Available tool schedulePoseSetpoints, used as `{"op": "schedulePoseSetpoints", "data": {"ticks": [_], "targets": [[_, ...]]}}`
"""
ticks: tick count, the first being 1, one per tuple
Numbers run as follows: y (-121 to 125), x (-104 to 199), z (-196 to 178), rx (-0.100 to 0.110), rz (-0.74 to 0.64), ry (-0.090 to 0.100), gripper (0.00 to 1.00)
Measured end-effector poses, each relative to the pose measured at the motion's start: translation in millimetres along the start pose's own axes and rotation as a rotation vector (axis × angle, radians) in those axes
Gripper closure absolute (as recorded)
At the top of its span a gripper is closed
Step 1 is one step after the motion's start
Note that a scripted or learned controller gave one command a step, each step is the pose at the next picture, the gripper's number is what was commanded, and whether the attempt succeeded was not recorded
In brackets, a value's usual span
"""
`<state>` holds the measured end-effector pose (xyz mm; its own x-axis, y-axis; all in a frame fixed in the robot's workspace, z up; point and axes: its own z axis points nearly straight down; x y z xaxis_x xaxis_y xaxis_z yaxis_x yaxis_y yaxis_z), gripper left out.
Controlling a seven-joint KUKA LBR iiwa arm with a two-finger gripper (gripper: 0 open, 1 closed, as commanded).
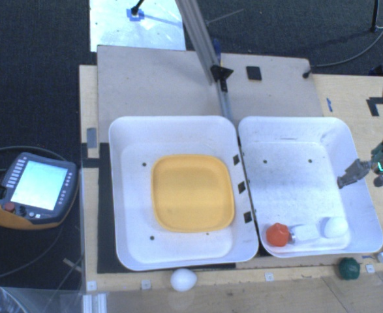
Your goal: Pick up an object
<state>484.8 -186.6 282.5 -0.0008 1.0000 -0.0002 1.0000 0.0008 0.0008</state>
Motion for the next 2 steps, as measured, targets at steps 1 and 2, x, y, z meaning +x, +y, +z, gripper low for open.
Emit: {"op": "schedulePoseSetpoints", "data": {"ticks": [1, 2], "targets": [[0.0, 0.0, 0.0, 0.000, 0.000, 0.000, 0.00], [4.2, 5.0, 59.3, 0.004, 0.000, 0.001, 0.00]]}}
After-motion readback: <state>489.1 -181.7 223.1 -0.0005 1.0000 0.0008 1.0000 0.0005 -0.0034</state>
